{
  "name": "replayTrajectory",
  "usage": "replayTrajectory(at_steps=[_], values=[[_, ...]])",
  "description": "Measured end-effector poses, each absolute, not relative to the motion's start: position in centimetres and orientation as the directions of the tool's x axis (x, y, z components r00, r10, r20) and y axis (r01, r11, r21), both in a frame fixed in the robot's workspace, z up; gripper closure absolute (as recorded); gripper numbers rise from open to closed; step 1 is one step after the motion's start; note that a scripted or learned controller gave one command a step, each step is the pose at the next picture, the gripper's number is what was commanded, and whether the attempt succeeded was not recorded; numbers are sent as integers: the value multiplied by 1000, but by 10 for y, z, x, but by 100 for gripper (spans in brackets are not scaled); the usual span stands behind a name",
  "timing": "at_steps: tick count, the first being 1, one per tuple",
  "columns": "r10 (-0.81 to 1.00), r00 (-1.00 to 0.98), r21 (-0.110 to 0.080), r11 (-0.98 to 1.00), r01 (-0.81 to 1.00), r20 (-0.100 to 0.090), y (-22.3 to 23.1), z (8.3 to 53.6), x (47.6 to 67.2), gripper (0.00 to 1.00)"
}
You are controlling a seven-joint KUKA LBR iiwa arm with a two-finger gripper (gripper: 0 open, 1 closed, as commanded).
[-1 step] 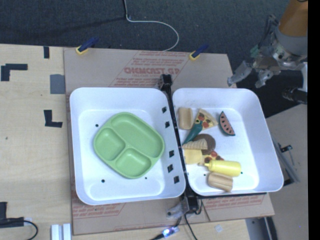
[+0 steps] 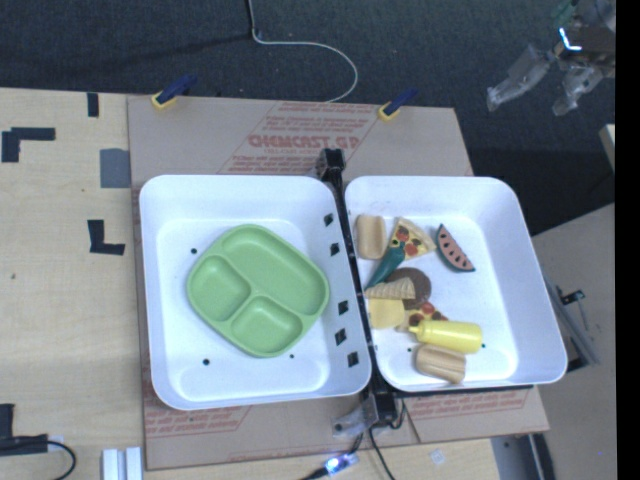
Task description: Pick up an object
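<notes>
My gripper (image 2: pixel 528 98) hangs high at the upper right, beyond the bins and over the dark floor. Its two fingers are spread open and there is nothing between them. The right bin (image 2: pixel 497 208) holds several toy foods: a bread roll (image 2: pixel 370 235), a pizza slice (image 2: pixel 408 238), a watermelon slice (image 2: pixel 455 250), a teal pepper (image 2: pixel 386 266), a brown cone piece (image 2: pixel 405 288), a yellow cheese block (image 2: pixel 385 314), a yellow bottle (image 2: pixel 450 335) and a tan loaf (image 2: pixel 440 365). All lie well below and to the left of the gripper.
The left bin (image 2: pixel 170 208) holds a green divided plate (image 2: pixel 257 289). Both bins rest on a cardboard sheet (image 2: pixel 290 138) on the wooden bench. A white cable (image 2: pixel 300 43) runs across the dark floor at the back.
</notes>
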State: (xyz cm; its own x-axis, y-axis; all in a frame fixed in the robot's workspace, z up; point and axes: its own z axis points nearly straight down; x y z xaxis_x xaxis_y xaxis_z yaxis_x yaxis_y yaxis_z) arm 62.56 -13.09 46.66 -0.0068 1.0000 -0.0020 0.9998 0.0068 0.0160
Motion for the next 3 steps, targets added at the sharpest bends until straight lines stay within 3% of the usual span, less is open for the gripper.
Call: replayTrajectory(at_steps=[1,2,3], values=[[1000,-5,-10,5,1000,3,-77,399,555,0],[1000,-6,-2,6,1000,2,-28,424,502,0],[1000,-4,-7,4,1000,0,7,372,482,0]])
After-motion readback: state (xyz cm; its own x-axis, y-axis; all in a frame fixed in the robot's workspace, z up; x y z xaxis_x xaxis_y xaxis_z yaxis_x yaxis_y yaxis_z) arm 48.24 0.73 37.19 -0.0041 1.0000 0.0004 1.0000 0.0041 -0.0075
